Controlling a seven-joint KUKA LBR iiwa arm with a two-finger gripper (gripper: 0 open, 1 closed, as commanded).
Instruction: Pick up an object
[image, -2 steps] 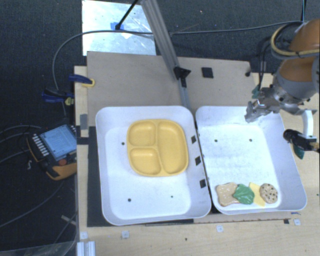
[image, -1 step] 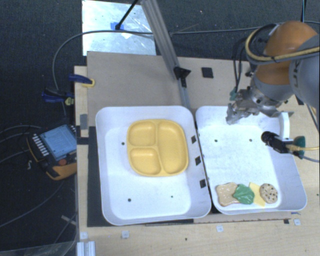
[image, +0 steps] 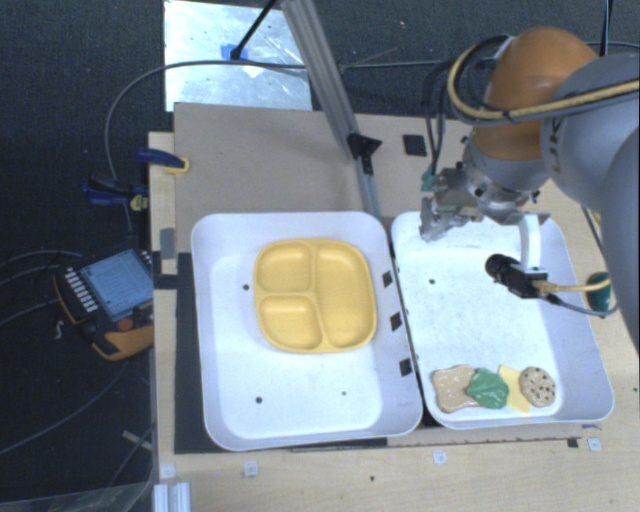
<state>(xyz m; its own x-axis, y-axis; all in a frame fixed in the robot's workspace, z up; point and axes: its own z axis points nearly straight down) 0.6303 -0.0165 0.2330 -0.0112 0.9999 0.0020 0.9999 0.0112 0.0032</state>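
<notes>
The gripper (image: 440, 222) was seen at the far-left corner of the right bin (image: 470, 320), just above its rim and floor. Whether it was spread or pressed together could not be told from this slant, as the parts there were small and blurred against the white. Nothing could be made out between them.

Above the gripper, the grey wrist was followed by the orange band (image: 530, 70), and the arm (image: 590, 150) was seen entering from the right, across the far-right part of the same bin. A black part with a cable (image: 515, 275) was seen below the wrist, over the right bin's middle right.

The objects were found at the near edge of the right bin, well apart from the gripper. They lay in a row, touching or overlapping: a tan toast piece (image: 452, 388) at the left, a green leaf (image: 489, 388) beside it, a yellow slice (image: 515, 390) partly under the leaf, and a speckled cookie (image: 538, 385) at the right.

In the left bin (image: 230, 400), a yellow plate (image: 315, 295) with three compartments was seen, set toward the far side.

Left of the bins, on the dark floor, a small blue-screened device (image: 112, 290) and cables were seen. A metal pole (image: 330, 90) slanted down toward the gap between the bins.
</notes>
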